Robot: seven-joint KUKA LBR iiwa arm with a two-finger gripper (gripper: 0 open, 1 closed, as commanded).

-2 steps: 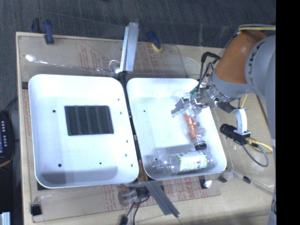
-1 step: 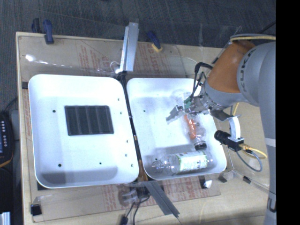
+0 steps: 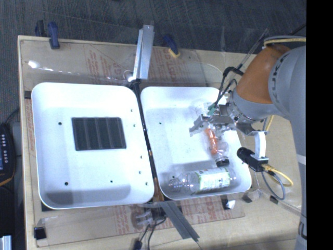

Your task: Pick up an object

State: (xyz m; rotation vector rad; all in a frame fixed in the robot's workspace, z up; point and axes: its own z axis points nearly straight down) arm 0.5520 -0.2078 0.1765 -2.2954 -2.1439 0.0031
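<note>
Weighing a Grip on Clear Plastic in the Right Bin

Hovered the gripper (image 3: pixel 208 123) over the right bin (image 3: pixel 171 100), above a small orange-filled bottle (image 3: pixel 212 139) lying near the bin's right wall. Could not tell whether fingers stood apart or together. Judged the small bottle light, slick, slightly yielding; best pinched across its middle. Noted a larger clear bottle (image 3: pixel 205 181) along the front wall, likelier to roll.

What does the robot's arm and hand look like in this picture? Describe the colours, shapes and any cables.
The arm is thick, rounded and grey, with a broad orange band above the wrist. Thin dark cables loop along the wrist. The hand is a small grey metal assembly with angular brackets. Beside it hangs a black cylindrical fitting with a yellow cable.
</note>
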